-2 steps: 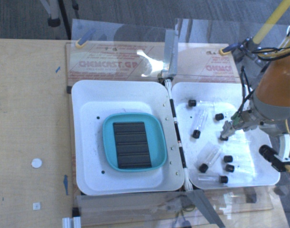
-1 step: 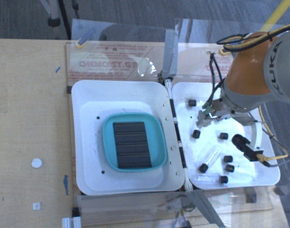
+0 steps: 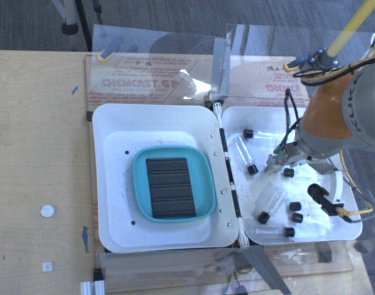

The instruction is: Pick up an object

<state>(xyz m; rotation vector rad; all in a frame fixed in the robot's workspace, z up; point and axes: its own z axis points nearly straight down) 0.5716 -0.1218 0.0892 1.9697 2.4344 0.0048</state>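
Observation:
My gripper (image 3: 278,162) hangs low over the middle of the right bin (image 3: 347,229), under the orange band of the arm. Several clear vials with black caps lie in this bin. One vial (image 3: 244,151) lies just left of the gripper, its cap (image 3: 252,169) pointing toward the front. A second vial (image 3: 269,202) lies in front of the gripper and a third (image 3: 275,231) rests by the front wall. Loose black caps sit at the back (image 3: 248,133), just right of the gripper (image 3: 289,172) and near the front (image 3: 296,211). Nothing shows between the fingers.
The left bin (image 3: 110,134) holds a teal square tray (image 3: 140,165) with a dark ribbed insert (image 3: 169,187). A metal divider (image 3: 227,165) runs between the bins. Clear plastic sheeting stands behind both bins.

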